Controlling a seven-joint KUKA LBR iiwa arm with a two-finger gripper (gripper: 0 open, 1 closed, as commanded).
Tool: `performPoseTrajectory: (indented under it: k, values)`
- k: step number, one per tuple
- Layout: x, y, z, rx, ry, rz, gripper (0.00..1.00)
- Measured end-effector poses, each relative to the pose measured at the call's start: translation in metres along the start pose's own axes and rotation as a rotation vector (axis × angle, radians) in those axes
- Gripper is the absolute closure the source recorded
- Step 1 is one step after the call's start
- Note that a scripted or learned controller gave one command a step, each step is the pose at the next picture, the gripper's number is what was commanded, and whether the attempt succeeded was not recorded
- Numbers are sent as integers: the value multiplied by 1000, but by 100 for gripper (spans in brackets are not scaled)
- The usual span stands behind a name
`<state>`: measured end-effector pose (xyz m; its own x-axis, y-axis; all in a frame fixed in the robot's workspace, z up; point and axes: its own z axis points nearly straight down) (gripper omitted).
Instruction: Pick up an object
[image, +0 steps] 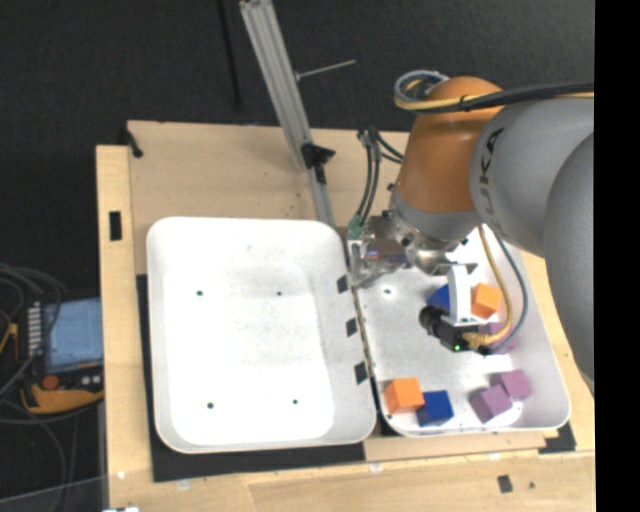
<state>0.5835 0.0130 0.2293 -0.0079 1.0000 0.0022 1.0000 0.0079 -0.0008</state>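
The right bin (400, 330) holds several small blocks. An orange block (405, 393) and a blue block (435, 407) lie side by side at its front edge. Two purple blocks (490, 402) (515, 384) sit at the front right. Farther back, another blue block (439, 297) and another orange block (487, 300) are partly hidden by the robot's wrist parts. My gripper (376, 253) hangs low at the back left of the right bin, close to the wall between the bins. It is apart from all the blocks, and the arm hides much of it.
The left bin (170, 330) is a shallow white tray beside the right one. A slanted metal rail (290, 110) rises behind the bins. A blue device with cables (70, 335) lies off the bench at the far left.
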Motion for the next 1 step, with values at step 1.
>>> performPoseTrajectory:
  k: [1]
  values:
    - [48,-37,2,1,-1,1,100]
